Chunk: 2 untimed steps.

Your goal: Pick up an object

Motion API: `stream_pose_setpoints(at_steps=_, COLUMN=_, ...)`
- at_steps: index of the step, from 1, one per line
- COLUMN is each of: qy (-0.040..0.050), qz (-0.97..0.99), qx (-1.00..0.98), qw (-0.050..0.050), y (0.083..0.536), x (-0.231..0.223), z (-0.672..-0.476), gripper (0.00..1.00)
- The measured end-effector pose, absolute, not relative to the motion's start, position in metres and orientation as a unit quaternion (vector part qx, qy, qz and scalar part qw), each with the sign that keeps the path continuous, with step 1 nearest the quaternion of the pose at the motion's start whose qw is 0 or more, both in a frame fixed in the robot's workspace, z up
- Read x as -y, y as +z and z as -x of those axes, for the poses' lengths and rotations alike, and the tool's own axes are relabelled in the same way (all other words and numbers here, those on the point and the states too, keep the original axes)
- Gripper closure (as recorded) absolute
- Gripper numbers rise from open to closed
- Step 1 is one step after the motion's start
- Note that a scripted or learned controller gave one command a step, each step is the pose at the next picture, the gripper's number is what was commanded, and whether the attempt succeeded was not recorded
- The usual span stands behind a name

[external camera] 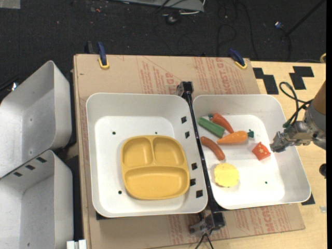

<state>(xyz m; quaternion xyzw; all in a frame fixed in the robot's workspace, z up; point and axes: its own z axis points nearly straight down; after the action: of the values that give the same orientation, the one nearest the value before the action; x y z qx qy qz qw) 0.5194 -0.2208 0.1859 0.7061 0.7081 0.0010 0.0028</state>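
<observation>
Five toys lay in the right bin (290, 118). The gripper (278, 141) hovered at its right wall, just beside the red block (261, 151); its spread I could not tell. Approach step: next, probably descend over the block.

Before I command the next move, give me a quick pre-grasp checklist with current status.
1. Objects in right bin: red piece, carrot, sausage, yellow piece - ok.
2. Hand over right bin, beside red piece - ok.
3. Something held in hand - not ok.
4. Hand opening - cannot tell.
5. Red piece apart from other items - ok.
6. Yellow tray sits in left bin, out of the path - ok.
</observation>
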Motion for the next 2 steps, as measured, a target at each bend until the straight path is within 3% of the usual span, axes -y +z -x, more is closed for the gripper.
stream_pose_setpoints(at_steps=2, qy=0.0008, qz=-0.706, qx=-0.708, qw=0.003, y=0.271, x=0.220, z=-0.518, gripper=1.00)
